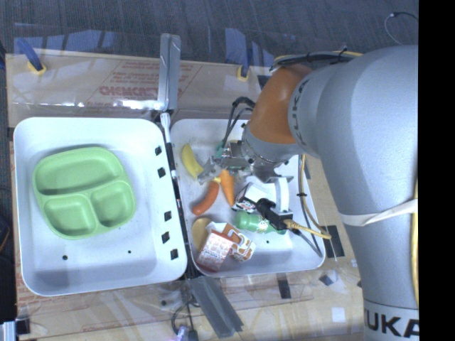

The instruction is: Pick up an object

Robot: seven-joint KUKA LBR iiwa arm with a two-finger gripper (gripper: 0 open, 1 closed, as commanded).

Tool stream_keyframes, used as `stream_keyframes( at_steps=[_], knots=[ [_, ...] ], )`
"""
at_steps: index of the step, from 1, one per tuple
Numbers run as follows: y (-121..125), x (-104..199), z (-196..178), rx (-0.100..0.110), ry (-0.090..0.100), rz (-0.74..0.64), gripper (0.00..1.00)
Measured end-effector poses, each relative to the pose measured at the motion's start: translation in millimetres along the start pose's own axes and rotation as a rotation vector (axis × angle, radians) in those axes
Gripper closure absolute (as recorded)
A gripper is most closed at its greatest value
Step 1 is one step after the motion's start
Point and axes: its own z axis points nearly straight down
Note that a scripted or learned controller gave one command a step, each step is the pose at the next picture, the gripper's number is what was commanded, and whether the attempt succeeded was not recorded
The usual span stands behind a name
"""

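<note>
Glossy plastic bins; matt green plastic tray; smooth, perhaps plastic banana; printed paper carton.

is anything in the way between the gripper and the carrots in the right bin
Nothing visible blocks it. The gripper hangs directly over the right bin, right at the top of the two orange carrots. The yellow banana lies close on their left and a green bottle lower right, both beside the path, not across it.

A robotics lab: a KUKA arm over two white bins on a taped cardboard-covered bench.
</note>
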Motion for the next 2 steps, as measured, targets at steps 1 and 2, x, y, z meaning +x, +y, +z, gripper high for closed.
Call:
stream_keyframes(
  at_steps=[1, 2],
  knots=[
    [0.2, -0.2, -8.8, 0.002, -0.001, -0.002, 1.00],
    [21.9, -64.6, -89.6, -0.004, 0.000, -0.042, 1.00]
  ],
)
